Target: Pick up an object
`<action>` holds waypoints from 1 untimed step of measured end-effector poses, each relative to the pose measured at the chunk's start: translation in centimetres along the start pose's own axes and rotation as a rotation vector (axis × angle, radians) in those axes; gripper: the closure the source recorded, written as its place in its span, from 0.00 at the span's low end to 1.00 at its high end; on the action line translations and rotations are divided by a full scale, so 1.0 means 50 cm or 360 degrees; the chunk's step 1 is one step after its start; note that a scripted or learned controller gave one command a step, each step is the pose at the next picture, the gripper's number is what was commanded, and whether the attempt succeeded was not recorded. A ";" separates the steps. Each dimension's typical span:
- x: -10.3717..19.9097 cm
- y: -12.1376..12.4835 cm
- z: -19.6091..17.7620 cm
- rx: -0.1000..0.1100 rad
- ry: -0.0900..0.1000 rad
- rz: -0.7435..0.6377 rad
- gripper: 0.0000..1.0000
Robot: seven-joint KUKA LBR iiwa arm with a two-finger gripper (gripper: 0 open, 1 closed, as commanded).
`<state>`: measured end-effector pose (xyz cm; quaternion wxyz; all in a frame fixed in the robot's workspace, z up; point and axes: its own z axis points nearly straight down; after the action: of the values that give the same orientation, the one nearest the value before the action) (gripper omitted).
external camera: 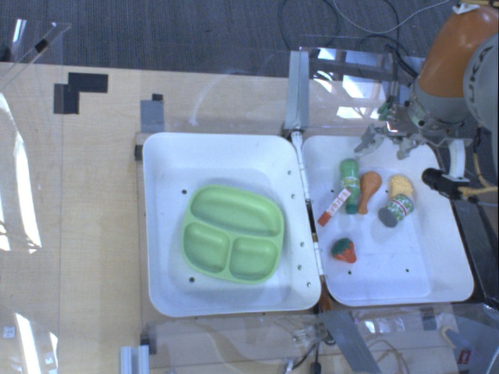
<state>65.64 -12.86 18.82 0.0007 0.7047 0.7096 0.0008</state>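
Nothing is lifted yet: the gripper [387, 137] hangs spread wide and bare over the right bin's [444, 283] far edge, while the green bottle [350, 182], drumstick [369, 188], can [396, 208] and strawberry [343, 249] lie on its floor, unpicked.

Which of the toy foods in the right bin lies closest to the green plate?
The strawberry, red with a green top. It lies alone at the near left of the right bin; the others cluster farther from the green plate.

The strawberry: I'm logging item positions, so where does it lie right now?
The strawberry lies in the right bin, toward its lower left, below the green bottle and the drumstick.
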 end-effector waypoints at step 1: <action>0.031 -0.037 0.202 -0.0009 -0.0001 -0.0098 0.00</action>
<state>63.80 -11.30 8.72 0.0029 0.6825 0.7309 0.0024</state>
